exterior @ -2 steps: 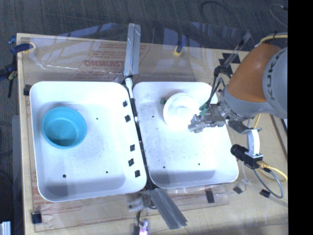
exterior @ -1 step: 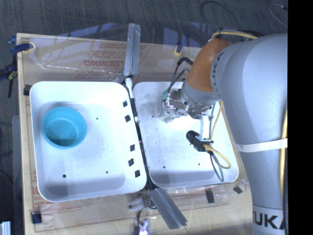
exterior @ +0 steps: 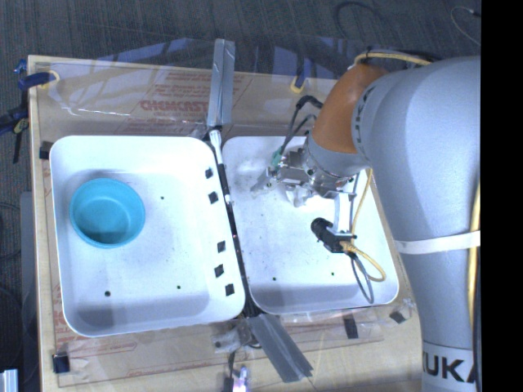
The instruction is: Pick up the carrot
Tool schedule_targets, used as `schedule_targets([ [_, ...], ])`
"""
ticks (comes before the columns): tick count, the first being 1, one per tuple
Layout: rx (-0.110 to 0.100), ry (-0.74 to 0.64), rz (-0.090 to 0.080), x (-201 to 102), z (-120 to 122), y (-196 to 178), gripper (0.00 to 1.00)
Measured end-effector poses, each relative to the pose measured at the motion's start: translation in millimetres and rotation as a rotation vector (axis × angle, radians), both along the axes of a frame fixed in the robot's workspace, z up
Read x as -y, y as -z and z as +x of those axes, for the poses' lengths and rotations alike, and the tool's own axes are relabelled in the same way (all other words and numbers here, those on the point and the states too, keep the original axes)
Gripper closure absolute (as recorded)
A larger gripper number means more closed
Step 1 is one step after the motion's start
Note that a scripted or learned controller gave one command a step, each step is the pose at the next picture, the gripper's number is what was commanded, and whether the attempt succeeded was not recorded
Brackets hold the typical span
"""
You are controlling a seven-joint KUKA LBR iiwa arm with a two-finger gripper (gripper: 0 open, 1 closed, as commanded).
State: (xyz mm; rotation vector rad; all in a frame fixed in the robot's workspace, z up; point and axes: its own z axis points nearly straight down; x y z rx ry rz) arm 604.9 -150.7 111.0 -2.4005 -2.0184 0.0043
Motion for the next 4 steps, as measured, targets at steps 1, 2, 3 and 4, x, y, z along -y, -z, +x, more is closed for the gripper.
schedule_targets([
  [1, 0.005, -0.036, -0.002, 50, -36, -71, 0.0],
  [2, 0.006, 0.103, -0.003, -9, -103, -204, 0.0],
  [3, 0.009, 0.105, -0.005, 35, -127, -238, 0.0],
  [4, 0.0, 0.371, -0.003, -10, -128, -170, 0.0],
])
